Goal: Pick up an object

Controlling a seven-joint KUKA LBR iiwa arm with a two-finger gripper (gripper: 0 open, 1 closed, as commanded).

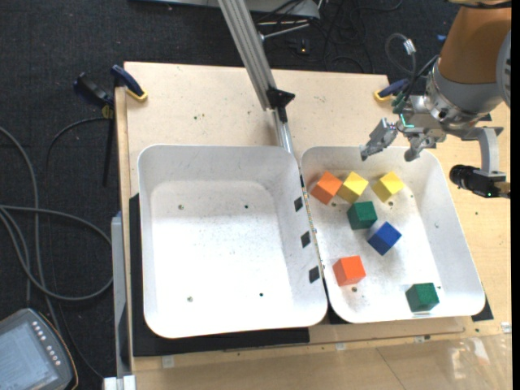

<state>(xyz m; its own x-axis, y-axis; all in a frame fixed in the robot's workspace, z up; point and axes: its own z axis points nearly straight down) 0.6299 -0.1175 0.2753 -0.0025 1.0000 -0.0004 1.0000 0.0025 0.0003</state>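
Note:
The right bin [455, 242] holds several small cubes. An orange cube [327, 188], a yellow cube [353, 187] and another yellow cube [389, 185] lie along its far side. A green cube [362, 214] and a blue cube [384, 237] sit near the middle. Nearer the front lie an orange cube [350, 270] and a green cube [422, 296]. My gripper [397, 145] hangs open above the bin's far rim, behind the yellow cubes, with nothing between its fingers.
The left bin [215, 234] lies beside the right one, with black clips on the shared rim. A slanted metal pole [248, 43] crosses the bench's far side. Clamps [130, 84] sit at the bench's far corners. A black fitting [475, 179] juts at the right.

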